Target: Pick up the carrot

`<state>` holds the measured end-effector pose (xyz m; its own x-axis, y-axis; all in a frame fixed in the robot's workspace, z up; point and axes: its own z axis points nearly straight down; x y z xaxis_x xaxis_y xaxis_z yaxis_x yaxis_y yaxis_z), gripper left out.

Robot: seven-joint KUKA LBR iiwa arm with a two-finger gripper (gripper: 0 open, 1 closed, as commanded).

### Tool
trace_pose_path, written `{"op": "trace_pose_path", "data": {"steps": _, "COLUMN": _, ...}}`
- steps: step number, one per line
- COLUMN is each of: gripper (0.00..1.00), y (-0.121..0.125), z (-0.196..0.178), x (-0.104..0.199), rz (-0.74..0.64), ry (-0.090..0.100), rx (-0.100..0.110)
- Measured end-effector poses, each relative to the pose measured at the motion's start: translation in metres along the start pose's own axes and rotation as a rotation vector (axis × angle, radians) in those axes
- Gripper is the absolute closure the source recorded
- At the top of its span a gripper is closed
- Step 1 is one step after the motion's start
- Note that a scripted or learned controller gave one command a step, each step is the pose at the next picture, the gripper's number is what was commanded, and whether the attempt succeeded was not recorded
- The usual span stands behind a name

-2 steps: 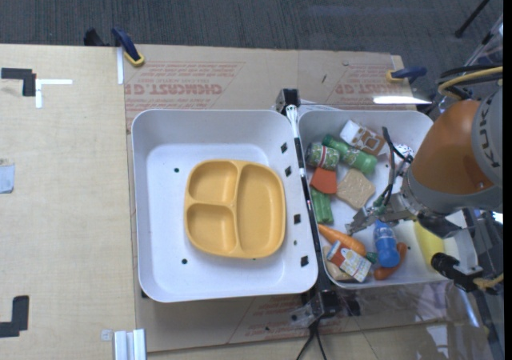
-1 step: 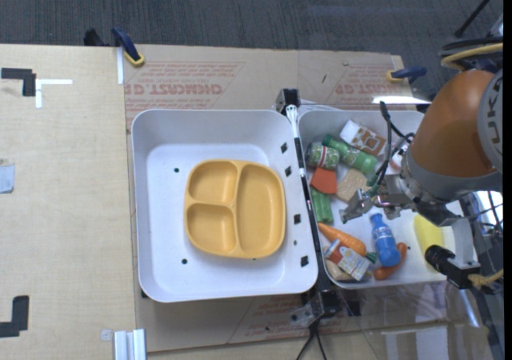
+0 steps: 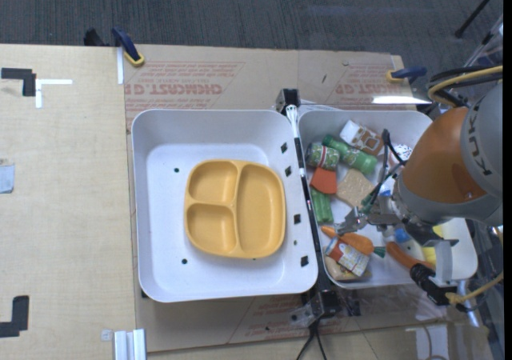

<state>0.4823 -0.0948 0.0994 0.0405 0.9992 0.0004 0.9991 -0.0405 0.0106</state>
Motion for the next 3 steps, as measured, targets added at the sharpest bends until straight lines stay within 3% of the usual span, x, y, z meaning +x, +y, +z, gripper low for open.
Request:
{"op": "trace_pose_path", "data": {"steps": 1, "gripper": 1.0, "y": 0.0031, "z": -0.0096, "x": 0.0008, "rz": 0.003, "ry": 0.002, "rx": -0.006}}
{"op": "trace_pose_path", "data": {"steps": 2, "gripper": 0.0, "y": 0.0028, "z": -0.0093, "x": 0.0008, "rz": 0.004, "ry": 0.002, "rx": -0.004}}
{"op": "trace_pose_path", "data": {"steps": 3, "gripper": 1.0, "y": 0.0044, "z": -0.0176, "x": -0.0002, "rz": 0.005, "ry": 0.001, "rx": -0.006}}
